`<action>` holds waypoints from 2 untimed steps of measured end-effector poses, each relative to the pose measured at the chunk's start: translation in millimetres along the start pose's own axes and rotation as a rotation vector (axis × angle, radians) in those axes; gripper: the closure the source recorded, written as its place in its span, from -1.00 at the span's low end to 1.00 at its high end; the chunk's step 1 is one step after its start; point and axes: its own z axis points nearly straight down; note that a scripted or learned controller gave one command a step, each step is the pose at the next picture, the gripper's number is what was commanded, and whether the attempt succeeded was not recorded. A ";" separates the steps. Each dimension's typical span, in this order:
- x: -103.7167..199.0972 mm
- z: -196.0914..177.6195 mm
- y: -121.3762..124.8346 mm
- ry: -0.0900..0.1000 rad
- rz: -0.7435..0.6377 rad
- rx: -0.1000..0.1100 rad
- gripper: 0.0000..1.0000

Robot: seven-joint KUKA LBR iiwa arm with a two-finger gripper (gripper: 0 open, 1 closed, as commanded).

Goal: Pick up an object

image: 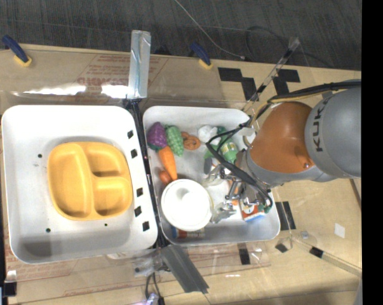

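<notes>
Hand is down in the right bin, can't tell what it's doing. Just beside it sits a white bowl, probably light, stiff, slick plastic, so I'd pinch the rim.

This was a robot lab. A grey arm with an orange band filled the right of the frame, cables looped along it. Two white bins sat side by side on a table covered in brown board, held by blue clamps at the upper left and upper middle. Black-and-white markers were stuck on at the upper right. Toy food lay in the right bin, a yellow tray in the left.
</notes>
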 end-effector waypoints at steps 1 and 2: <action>-71.7 -49.2 -25.3 0.000 0.025 0.000 -1.00; -95.9 2.3 -23.6 0.002 -0.061 -0.001 -1.00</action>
